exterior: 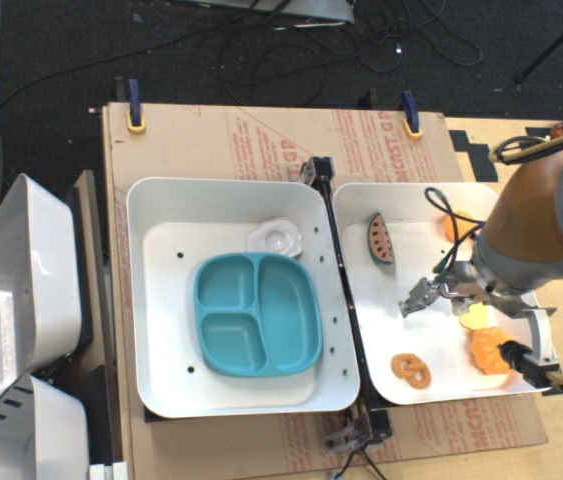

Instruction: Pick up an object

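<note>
Seen from the camera view above the table (221,143): reached in from the right over the right bin (401,203), with the hand (423,298) low above bare white floor near the bin's middle. Fingers spread apart, released, nothing between them. Judged to be at the approach step, before any grasp. Several candidates lay in that bin: a watermelon slice (380,239) to the far left of the hand, a pretzel (411,370) near and slightly left, a yellow piece (476,317) just right of the hand, an orange lump (489,352) nearer still, and an orange bit (448,227) at the far side, partly hidden by the arm. Held in the left bin (151,268): a teal divided plate (258,314) with a small clear cup (277,237) at its far edge. Called for next, as a judgement: settling on one piece, centring over it, dropping until the fingers straddled it, then closing. Risked closing on nothing where it hung, apart from every piece. Printed in red on the cardboard, upside down and mostly unreadable; "GB" possibly made out at the far edge.
</note>
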Available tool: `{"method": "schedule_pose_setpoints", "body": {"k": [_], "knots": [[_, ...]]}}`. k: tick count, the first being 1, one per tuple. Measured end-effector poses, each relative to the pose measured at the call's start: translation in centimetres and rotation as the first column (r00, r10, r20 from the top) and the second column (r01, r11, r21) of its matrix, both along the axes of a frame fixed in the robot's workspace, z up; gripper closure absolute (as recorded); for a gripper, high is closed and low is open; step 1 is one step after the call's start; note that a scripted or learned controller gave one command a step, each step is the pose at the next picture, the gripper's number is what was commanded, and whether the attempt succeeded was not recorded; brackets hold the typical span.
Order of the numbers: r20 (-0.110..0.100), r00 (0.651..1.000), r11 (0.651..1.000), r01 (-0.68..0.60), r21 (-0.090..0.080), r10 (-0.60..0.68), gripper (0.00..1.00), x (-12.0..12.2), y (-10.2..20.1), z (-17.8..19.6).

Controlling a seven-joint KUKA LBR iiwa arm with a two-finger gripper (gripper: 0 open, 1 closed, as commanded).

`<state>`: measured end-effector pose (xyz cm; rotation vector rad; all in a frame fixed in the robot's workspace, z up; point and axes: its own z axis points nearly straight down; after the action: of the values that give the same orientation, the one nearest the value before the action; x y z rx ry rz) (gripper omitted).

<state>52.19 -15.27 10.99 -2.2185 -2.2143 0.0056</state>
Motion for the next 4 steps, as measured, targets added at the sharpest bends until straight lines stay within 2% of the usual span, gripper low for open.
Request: {"method": "schedule_pose_setpoints", "body": {"k": [1, 3, 4], "knots": [[0.003, 1.0, 1.0, 0.001, -0.001, -0.001, 1.0, 0.2, 0.0, 1.2], [0.011, 1.0, 1.0, -0.006, -0.003, 0.006, 1.0, 0.9, 1.4, 10.5], [0.012, 1.0, 1.0, -0.007, -0.004, 0.007, 1.0, 1.4, 2.1, 16.5]]}}
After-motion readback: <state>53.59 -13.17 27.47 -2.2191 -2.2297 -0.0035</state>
